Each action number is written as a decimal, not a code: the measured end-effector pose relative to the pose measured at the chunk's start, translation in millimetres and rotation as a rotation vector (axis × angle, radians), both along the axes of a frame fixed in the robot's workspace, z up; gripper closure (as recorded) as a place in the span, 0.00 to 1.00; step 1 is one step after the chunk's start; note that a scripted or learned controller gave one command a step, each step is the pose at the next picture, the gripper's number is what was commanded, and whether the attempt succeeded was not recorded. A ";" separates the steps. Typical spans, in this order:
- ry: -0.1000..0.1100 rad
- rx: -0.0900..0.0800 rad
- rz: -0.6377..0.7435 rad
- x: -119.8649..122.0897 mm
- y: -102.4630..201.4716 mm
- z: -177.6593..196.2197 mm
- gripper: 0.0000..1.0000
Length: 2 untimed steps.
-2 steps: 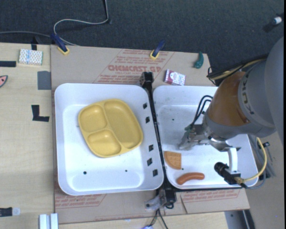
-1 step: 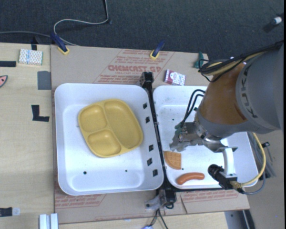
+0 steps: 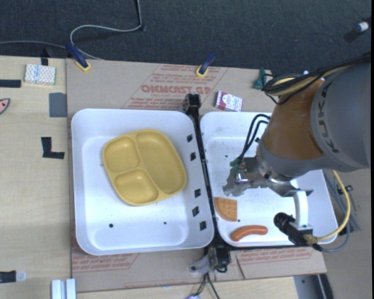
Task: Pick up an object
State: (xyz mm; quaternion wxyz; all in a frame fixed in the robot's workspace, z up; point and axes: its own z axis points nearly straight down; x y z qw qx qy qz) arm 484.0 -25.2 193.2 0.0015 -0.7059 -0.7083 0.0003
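A waffle-textured orange cracker point(image 3: 225, 208) and a smooth, glossy hot dog point(image 3: 249, 232) lie at the near edge of the right bin point(image 3: 219, 129). The gripper point(image 3: 232, 184) hangs just above the cracker; its metal fingers are too small and cluttered to tell whether the jaws are open or closed. In the left bin point(image 3: 87, 185) sits a yellow plastic tray point(image 3: 144, 165) with three rounded compartments. The cardboard point(image 3: 162, 86) beneath reads "CHEMCAST GP" in red. The bulky arm point(image 3: 318, 123) hides much of the right bin.
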 end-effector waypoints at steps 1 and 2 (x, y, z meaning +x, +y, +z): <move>0.000 0.000 0.000 -0.1 0.0 -0.1 0.00; -0.002 -0.003 -0.002 101.0 16.8 -9.3 0.00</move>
